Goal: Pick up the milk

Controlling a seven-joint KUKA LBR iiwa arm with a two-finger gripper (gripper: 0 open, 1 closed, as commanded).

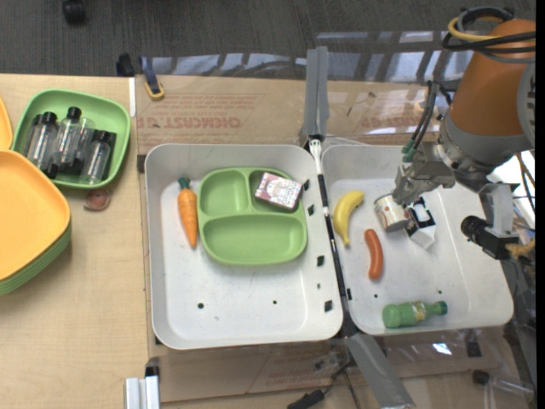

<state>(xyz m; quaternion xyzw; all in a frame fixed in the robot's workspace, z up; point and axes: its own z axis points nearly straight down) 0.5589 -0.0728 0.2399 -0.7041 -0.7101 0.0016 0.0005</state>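
The milk [423, 227] is a small white carton with dark print, lying in the right bin [477, 313] near its middle. A silver and tan can [390, 213] lies touching its left side. My gripper [412, 189] hangs just above the can and the carton, at their upper edge, with the grey wrist and orange band rising to the upper right. From this view I cannot see anything lifted off the bin floor.
The right bin also holds a banana [346, 212], a red sausage [374, 254] and a green bottle [412, 313]. In the left bin [247, 313] lie a carrot [187, 214] and a green divided plate [255, 237] bearing a pink packet [278, 191].
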